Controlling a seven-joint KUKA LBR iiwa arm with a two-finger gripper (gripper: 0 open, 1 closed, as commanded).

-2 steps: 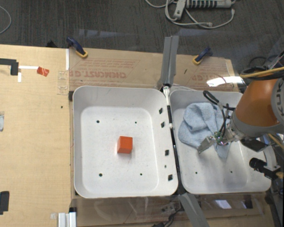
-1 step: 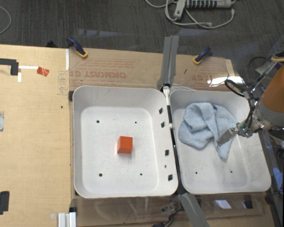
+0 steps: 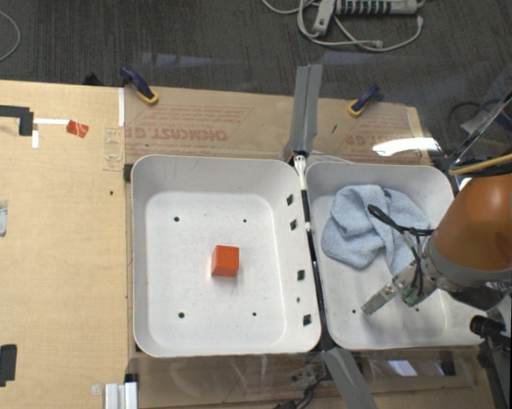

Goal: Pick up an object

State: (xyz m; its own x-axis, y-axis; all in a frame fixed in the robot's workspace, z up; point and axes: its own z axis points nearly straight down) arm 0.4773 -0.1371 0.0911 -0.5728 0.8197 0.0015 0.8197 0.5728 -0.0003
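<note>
Claw is low inside the right bin, hanging from the grey wrist with the orange band just above it. It sits just beside the lower edge of the crumpled pale-blue cloth, which lies bunched toward the far left part of that bin. One metal finger shows against the white floor, angled down to the left. From where I stand, whether the claw is released or clenched I cannot tell; the wrist and cabling cover most of it. No fabric visible between the tips.

Left bin carries a single orange block, sitting flat near the middle, well apart from the arm and untouched.

Progress, judged from this alone: nothing lifted. The cloth rests on the bin floor and the block is on its own bin floor. The arm looks to be at the approach or grasp stage over the cloth's near edge. Left to do: secure a grip on something, then raise it clear. The cloth seems the likely target, given its closeness.
</note>
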